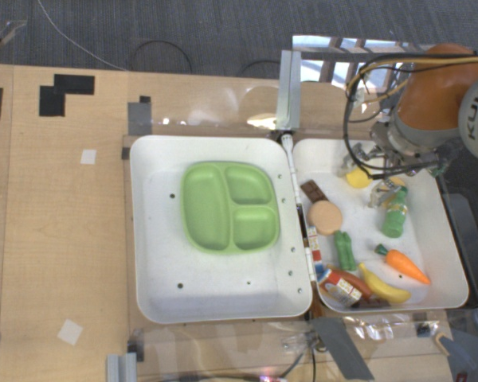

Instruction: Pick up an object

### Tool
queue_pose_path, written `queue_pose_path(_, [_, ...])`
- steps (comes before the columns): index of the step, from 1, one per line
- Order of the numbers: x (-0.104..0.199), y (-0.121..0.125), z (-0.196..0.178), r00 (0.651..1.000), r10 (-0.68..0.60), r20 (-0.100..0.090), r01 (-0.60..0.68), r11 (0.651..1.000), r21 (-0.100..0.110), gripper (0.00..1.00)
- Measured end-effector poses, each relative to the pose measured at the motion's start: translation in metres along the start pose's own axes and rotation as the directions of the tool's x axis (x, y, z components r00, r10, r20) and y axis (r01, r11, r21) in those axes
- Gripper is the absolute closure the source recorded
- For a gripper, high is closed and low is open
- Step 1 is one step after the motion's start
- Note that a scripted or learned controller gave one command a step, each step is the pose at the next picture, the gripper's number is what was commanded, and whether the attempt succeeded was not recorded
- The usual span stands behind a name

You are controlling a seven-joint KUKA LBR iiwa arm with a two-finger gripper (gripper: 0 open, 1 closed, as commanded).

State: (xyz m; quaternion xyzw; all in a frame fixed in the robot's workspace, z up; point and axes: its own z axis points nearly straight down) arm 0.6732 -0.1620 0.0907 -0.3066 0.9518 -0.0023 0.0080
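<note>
Two bins sit on the tabletop, and my hand hangs over the far end of the right bin, under the orange band. Cables loop around it, so I cannot tell how it is set. Nothing shows between its tips.

Just beside my hand lies a yellow lemon, near the far wall. A green bottle stands a little nearer, toward the bin's right side. Its label is too small to read.

Further out, a tan disc and a brown bar lie by the divider. A green pickle lies mid-bin. An orange carrot, a banana and a red packet crowd the near wall, with the banana touching the packet. I can make out no print on the packet.

Bare floor shows along the bin's right wall.

Beyond the divider, the left bin holds a green tray, with white floor around it on every side.
</note>
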Motion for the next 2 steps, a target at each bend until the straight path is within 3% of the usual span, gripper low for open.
queue_pose_path(1, [0.043, -0.012, 0.001, 0.998, 0.057, -0.005, -0.057, 0.998, 0.0, 0.0])
queue_pose_path(2, [0.026, 0.026, 0.002, 1.0, -0.017, -0.003, 0.016, 1.0, -0.003, 0.0])
